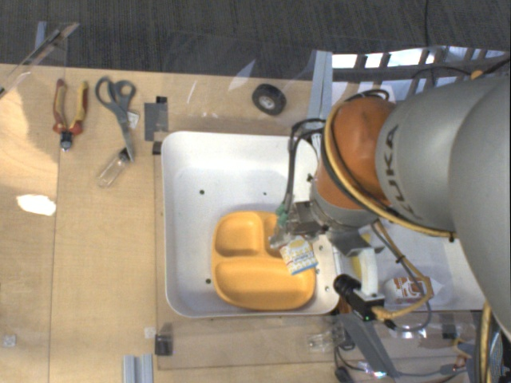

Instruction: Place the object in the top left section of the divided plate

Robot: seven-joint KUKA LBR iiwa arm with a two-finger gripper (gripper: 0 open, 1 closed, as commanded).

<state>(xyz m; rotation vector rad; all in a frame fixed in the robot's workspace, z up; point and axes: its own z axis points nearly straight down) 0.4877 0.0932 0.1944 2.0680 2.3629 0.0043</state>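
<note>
Yellow divided plate [259,271] low in the left bin [192,214], near its front wall. Gripper [294,242] over the plate's right edge, beside the top sections; fingers hidden, so grip state impossible to tell. Small white-and-blue object [299,256] just below the gripper, at the plate's right rim. On the desk [80,278]: pliers [67,112], scissors [120,106], tape roll [269,98].

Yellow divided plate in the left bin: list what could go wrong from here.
1. The small white-and-blue packet sits at the yellow divided plate's right edge, under the gripper, so it may land outside the top left section.
2. The plate lies close to the white bin's lower wall, so a push could jam it there.
</note>
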